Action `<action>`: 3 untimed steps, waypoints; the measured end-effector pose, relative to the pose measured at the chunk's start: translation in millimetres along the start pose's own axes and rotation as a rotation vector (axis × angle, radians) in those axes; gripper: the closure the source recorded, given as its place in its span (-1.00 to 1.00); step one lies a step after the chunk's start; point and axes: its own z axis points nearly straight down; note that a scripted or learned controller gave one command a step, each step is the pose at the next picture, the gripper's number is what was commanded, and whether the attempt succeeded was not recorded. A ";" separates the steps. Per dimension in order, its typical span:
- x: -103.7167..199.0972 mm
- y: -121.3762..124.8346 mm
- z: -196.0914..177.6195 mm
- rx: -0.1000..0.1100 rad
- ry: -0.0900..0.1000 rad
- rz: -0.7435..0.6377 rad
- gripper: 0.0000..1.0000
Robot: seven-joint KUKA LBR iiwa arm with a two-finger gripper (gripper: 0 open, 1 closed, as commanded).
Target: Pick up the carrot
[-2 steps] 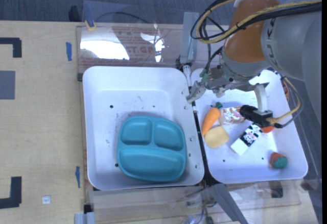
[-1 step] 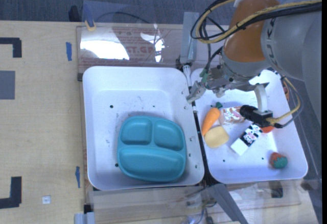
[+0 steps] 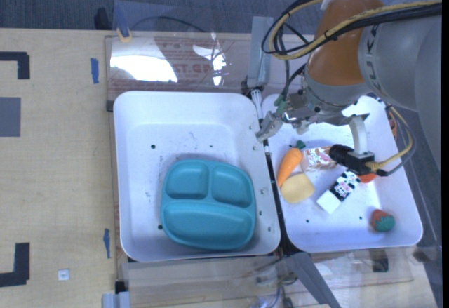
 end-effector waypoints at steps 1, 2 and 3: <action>0.0 0.0 0.0 0.000 0.000 0.000 -1.00; 9.4 -18.0 0.0 0.005 0.002 -0.067 -1.00; -58.6 -17.1 0.5 0.001 -0.001 0.476 -1.00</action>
